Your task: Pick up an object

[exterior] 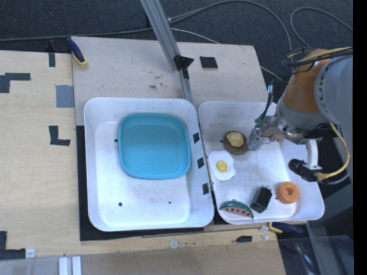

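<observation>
The right bin (298, 171) holds a small brown and cream pastry-like piece (234, 141), a fried egg toy (222, 167), a watermelon slice (236, 209), a black block (261, 199) and an orange doughnut (288, 192). My gripper (256, 138) is low in this bin, just right of the brown piece, at or very near its edge. Nothing shows between its fingers. The arm's grey body and orange band (309, 93) rise behind it at the right.
The left bin (103, 205) carries a turquoise square plate (154, 145). A metal pole (163, 30) slants down to the bins' shared back edge. Cables (335, 171) hang at the right bin's right side. The wooden bench (34, 125) extends left.
</observation>
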Action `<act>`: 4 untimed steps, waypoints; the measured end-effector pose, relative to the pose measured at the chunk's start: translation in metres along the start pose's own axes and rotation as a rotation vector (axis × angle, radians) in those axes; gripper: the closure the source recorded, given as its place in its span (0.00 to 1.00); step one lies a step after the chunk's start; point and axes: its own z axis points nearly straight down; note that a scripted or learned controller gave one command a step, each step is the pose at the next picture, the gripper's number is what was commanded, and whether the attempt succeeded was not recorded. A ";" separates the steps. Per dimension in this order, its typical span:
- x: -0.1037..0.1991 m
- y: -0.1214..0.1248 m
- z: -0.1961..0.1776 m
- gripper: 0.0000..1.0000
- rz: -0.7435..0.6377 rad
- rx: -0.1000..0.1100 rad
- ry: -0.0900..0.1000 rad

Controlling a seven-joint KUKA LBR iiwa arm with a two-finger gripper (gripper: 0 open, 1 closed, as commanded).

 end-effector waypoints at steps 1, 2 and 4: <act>0.010 0.002 -0.054 1.00 0.000 -0.004 -0.001; 0.000 0.001 -0.105 1.00 0.001 -0.004 -0.001; 0.060 0.010 -0.142 1.00 -0.003 0.000 0.001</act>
